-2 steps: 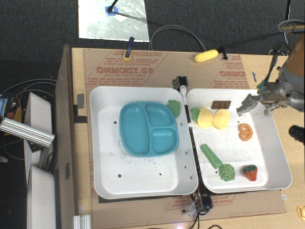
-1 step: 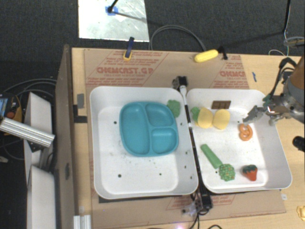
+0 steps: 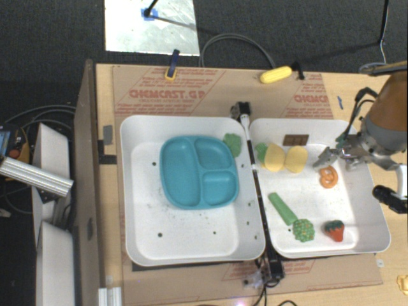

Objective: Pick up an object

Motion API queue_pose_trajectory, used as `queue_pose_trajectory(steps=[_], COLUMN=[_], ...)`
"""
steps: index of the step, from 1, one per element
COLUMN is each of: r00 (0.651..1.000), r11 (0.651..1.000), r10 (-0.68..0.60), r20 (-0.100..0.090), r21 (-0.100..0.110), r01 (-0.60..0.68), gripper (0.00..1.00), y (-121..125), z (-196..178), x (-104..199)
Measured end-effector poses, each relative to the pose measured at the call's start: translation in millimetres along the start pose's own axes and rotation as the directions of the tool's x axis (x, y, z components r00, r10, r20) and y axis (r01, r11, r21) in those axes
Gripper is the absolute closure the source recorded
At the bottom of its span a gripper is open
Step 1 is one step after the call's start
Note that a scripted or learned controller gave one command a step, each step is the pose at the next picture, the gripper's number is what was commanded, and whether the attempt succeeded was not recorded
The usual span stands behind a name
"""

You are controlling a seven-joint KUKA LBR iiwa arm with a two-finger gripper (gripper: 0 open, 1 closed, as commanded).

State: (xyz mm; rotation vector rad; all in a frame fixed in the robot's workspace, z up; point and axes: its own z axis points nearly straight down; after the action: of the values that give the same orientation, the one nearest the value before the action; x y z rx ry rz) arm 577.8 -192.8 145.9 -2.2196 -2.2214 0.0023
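You were looking at the approach stage of the pick, as I judged it: nothing sat between the fingers, and the next move called for choosing one item, lining the gripper over it and lowering. Reading from the left, far from the gripper point(image 3: 329, 155), the left bin point(image 3: 143, 234) held a blue divided plate point(image 3: 198, 172), with a small green piece point(image 3: 233, 143) at the plate's upper right corner, against the wall between the bins. Across that wall, in the right bin point(image 3: 366, 234), another small green piece point(image 3: 261, 151) lay by the wall, then two pale yellow items point(image 3: 284, 158) side by side, with a brown block point(image 3: 295, 139) just above them; all of these were to the gripper's left, the yellow pair near it. Lower in that bin, well below and left of the gripper, a green vegetable point(image 3: 290, 217) with a knobbly head lay slantwise, and a red strawberry-like piece point(image 3: 335, 230) sat further right, almost straight below the gripper. The closest candidate was an orange ring-shaped piece point(image 3: 328, 178), just beneath the fingertips and apart from them as far as you could see. The gripper itself hung over the upper right part of the right bin, and its fingers looked spread, holding nothing.
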Motion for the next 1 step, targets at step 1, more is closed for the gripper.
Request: queue_pose_trajectory(steps=[1], r00=[1.000], r11=[1.000], r10=[-0.001], r20=[0.006], r21=[-0.012], r01=[0.001], gripper=[0.00], y=[-1.4], z=[59.7], x=[3.6])
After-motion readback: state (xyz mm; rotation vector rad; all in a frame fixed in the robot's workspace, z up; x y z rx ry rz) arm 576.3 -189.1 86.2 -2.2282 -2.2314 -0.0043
